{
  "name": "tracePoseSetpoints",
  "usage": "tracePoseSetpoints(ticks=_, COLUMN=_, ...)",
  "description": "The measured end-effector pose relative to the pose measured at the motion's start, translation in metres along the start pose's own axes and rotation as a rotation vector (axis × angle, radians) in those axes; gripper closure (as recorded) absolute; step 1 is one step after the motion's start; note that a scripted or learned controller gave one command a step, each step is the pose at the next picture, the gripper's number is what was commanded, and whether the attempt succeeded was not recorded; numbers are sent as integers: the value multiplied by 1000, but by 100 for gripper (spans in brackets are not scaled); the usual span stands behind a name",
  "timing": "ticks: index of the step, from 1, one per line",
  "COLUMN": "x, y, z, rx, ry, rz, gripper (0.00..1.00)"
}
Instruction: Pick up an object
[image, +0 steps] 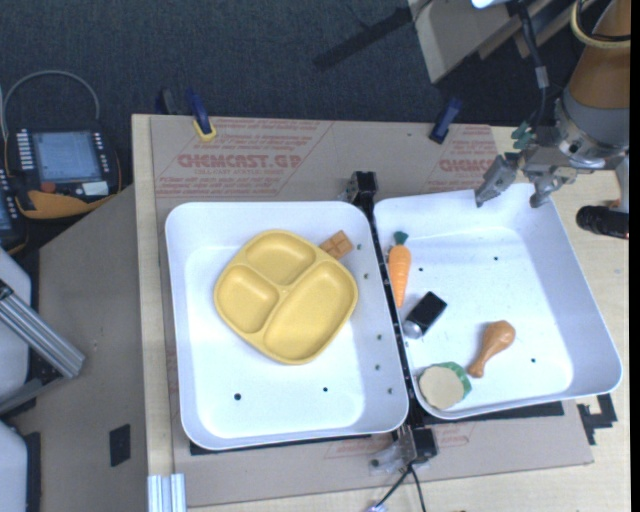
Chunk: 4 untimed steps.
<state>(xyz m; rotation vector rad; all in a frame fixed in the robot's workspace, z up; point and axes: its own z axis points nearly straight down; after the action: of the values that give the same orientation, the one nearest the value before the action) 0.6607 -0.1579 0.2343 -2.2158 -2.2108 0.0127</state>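
We're looking down on the tabletop (300, 150), a cardboard-covered board carrying two shallow white bins side by side. Up at two o'clock the grey arm with its orange band (600, 70) reaches in, and its hand (518, 188) hangs over the far edge of the right white bin (560, 300). We see both fingers spread well apart, pointing down, with nothing between them and nothing touching them.

Inside that right bin, at nine o'clock along the inner wall, lies an orange plastic carrot with a green top (399, 270). Just beside it, toward six o'clock, sits a small black rectangular block (428, 311), with a small silvery rounded piece (412, 327) touching its lower corner. At five o'clock of the block rests a brown toy drumstick (489, 346), and near the bin's front edge a round cream-and-green slice (442, 385).

In the left white bin (200, 400) we've got a yellow three-compartment plastic plate (286, 295), tilted a little, with a small brown block (337, 244) touching its rim at one o'clock. All these things sit well apart from the hand.
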Motion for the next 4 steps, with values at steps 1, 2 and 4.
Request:
tracePoseSetpoints(ticks=1, x=0, y=3, z=-8, rx=-13, ry=-2, rz=-3, gripper=0)
tracePoseSetpoints(ticks=2, x=-5, y=6, z=53, rx=-7, ry=-2, rz=-2, gripper=0)
tracePoseSetpoints(ticks=4, x=3, y=4, z=146, rx=-19, ry=-8, rz=-4, gripper=0)
